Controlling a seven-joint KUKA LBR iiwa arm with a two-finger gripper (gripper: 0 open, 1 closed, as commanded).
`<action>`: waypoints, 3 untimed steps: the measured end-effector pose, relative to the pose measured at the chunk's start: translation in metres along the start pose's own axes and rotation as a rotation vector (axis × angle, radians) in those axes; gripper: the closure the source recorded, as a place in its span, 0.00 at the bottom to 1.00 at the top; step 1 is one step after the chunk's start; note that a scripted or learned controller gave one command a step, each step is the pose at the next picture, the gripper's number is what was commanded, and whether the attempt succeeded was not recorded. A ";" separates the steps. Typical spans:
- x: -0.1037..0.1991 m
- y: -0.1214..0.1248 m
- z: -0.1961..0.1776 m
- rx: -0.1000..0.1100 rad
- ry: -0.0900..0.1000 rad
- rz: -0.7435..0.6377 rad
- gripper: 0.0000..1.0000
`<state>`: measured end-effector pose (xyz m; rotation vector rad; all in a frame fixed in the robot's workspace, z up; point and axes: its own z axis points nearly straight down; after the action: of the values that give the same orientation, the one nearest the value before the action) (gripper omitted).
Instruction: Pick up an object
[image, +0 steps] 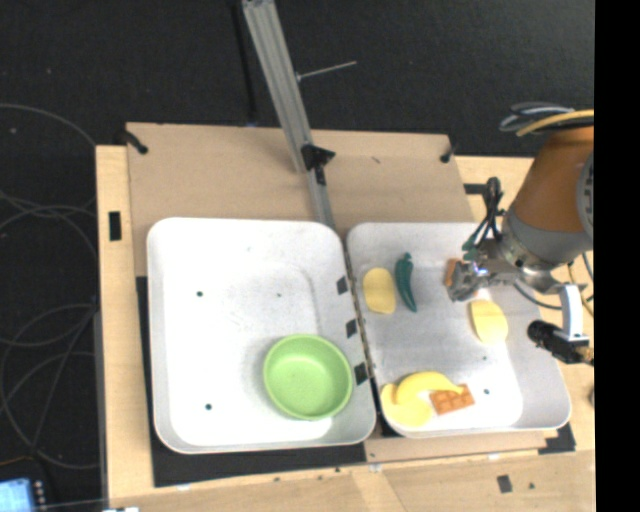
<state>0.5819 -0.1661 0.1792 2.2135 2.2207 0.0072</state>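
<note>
You are at the approach step: the gripper (462, 281) hangs over the right bin (430, 240), close beside a pale yellow piece (488, 321) and apart from the green pepper (405, 282) and yellow block (379, 291). It appears to carry nothing, though its opening is too small to tell. Next you must settle directly above one object and descend squarely.

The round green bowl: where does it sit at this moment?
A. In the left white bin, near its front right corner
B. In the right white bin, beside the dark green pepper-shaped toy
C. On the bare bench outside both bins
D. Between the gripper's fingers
A. The round green bowl rests on the floor of the left white bin, near its front right corner, far from the gripper over the right white bin.
</note>
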 end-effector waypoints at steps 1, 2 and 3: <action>-0.010 0.007 -0.052 0.000 -0.001 0.000 1.00; -0.011 0.009 -0.099 0.001 0.000 -0.001 1.00; 0.037 0.007 -0.084 0.006 0.000 -0.002 1.00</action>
<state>0.5886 -0.1288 0.2630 2.2142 2.2260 0.0007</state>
